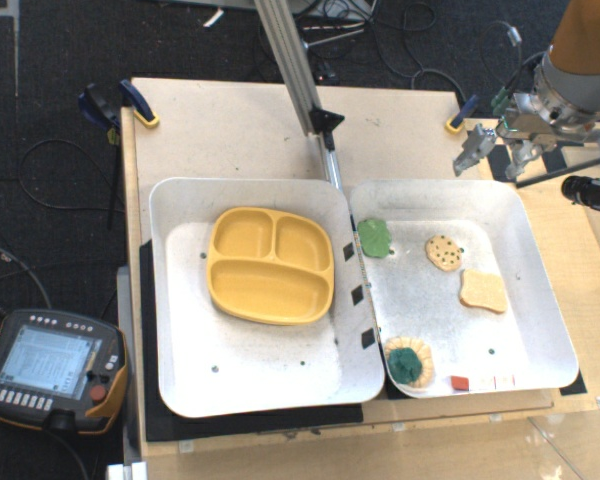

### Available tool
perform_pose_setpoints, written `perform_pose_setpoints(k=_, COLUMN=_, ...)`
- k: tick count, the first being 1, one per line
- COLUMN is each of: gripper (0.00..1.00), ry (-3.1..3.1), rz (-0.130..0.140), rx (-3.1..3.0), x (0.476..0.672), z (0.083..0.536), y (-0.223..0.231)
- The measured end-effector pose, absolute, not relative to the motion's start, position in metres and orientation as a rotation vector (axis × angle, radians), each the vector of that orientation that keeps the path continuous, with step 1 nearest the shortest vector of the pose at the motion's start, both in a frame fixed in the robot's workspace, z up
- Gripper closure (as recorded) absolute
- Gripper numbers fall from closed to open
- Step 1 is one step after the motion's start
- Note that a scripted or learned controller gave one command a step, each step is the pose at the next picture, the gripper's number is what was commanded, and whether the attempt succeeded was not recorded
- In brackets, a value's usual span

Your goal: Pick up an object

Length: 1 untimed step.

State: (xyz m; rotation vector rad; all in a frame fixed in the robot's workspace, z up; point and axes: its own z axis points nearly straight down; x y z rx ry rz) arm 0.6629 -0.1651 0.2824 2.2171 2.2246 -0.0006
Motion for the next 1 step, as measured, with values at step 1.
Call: perform_pose_setpoints(k=1, gripper=0.0, ry=2.225, rz=-0.001, rx=2.217, x=0.6628, z=0.2824, y=-0.1652)
